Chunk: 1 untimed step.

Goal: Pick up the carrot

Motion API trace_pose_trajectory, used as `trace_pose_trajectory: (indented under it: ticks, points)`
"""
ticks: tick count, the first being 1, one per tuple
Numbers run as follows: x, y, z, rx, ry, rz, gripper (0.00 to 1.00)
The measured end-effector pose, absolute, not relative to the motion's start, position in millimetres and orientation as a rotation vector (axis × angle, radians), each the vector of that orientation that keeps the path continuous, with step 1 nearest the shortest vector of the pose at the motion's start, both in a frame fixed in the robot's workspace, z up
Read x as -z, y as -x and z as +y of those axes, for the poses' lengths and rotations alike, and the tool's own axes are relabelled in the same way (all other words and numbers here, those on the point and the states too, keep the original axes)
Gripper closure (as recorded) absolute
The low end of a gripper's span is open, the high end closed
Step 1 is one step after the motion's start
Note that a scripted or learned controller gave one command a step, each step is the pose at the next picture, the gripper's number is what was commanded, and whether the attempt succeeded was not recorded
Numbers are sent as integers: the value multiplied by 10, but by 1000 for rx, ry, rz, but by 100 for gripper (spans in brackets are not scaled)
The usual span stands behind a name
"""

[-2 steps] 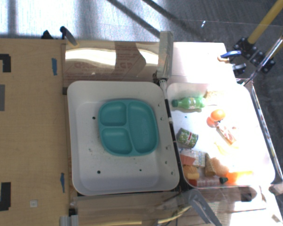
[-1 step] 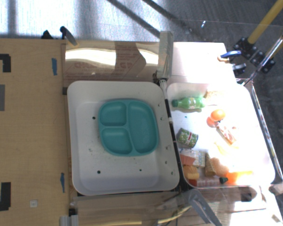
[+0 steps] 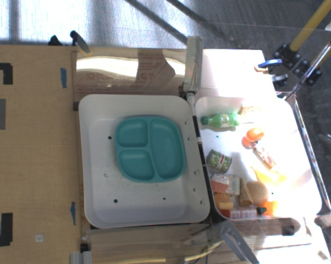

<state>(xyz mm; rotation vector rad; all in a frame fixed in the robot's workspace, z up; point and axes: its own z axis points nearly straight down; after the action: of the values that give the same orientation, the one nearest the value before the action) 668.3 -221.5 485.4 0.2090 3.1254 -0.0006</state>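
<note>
The small orange carrot (image 3: 269, 207) lies at the near end of the right-hand shallow white bin (image 3: 297, 131), tucked beside a tan, rounded bread-like lump (image 3: 255, 193) and just above a dark stub, among a clutter of toy food. Around it sit a yellow banana-shaped piece (image 3: 269, 175), a small green can with a printed label (image 3: 219, 161), an orange-and-red round fruit (image 3: 253, 137) and, farther up, a green plastic bottle lying on its side (image 3: 220, 121). The left-hand white bin (image 3: 94, 147) holds a teal three-compartment plate (image 3: 150, 148). I see no arm over either bin from here, so I cannot tell how the jaws stand. As I judge it, nothing of the pickup is done: the carrot rests untouched in the bin, and the whole approach, descent, grip and lift are left to do on this cardboard-covered worktop (image 3: 33, 147).
</note>
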Motion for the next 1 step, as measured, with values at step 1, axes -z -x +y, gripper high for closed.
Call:
trace_pose_trajectory:
  ticks: [1]
  points:
    - [-3241, -6348, -2222, -5, -245, 3137, 0]
